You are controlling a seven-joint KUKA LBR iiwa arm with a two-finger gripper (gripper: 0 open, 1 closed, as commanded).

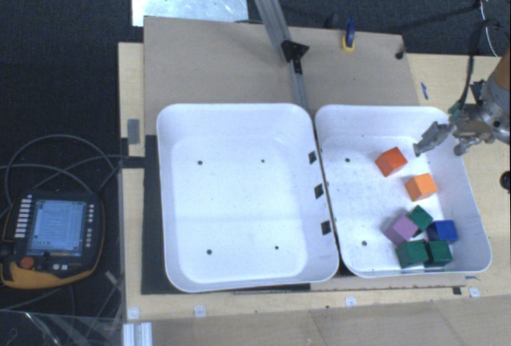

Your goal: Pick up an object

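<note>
Blocks are what I have to choose from, and all of them lie in the right bin (343,125), towards its right side. From the overhead camera I see an orange-red block (390,161) nearest the bin's far edge, with a lighter orange block (421,186) just beyond it towards the right wall. Closer to the near right corner sits a tight cluster: a purple block (402,228) touching a small green block (421,217), a blue block (442,231) beside them, and two dark green blocks (424,254) against the near rim. The gripper (447,141) hangs over the far right corner of that bin, its two fingers spread apart with nothing between them, one fingertip pointing towards the orange-red block but apart from it. The left bin (172,176) lies alongside, its rim meeting the right bin's. A teach pendant (53,239) rests off the bench's left edge.
</note>
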